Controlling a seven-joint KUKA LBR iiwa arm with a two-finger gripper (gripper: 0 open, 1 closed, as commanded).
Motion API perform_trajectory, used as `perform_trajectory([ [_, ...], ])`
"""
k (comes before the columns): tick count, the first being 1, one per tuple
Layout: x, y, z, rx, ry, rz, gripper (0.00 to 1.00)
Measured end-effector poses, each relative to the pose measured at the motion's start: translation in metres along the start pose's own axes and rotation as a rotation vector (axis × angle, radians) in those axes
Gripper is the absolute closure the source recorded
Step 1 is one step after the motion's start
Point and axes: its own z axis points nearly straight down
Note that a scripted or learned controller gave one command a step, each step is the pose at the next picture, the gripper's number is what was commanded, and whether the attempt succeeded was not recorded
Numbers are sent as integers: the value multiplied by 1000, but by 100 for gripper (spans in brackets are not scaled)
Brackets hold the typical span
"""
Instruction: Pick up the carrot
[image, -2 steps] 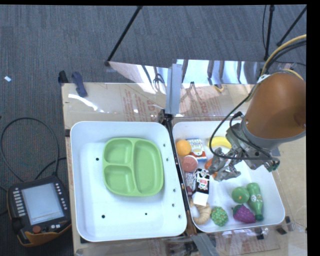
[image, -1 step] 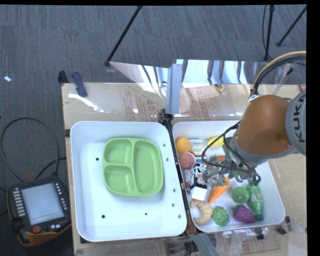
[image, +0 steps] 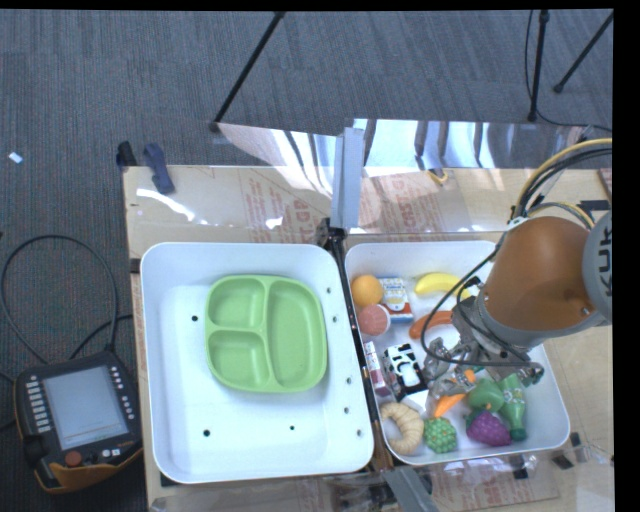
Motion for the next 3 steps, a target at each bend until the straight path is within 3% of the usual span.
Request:
perform_trajectory([
  [1,22,5,-70,-51,35,-349,100],
  [2,25,-4,-105,-43,24,-432,0],
  [3,45,21,11,-27,2,-398,0],
])
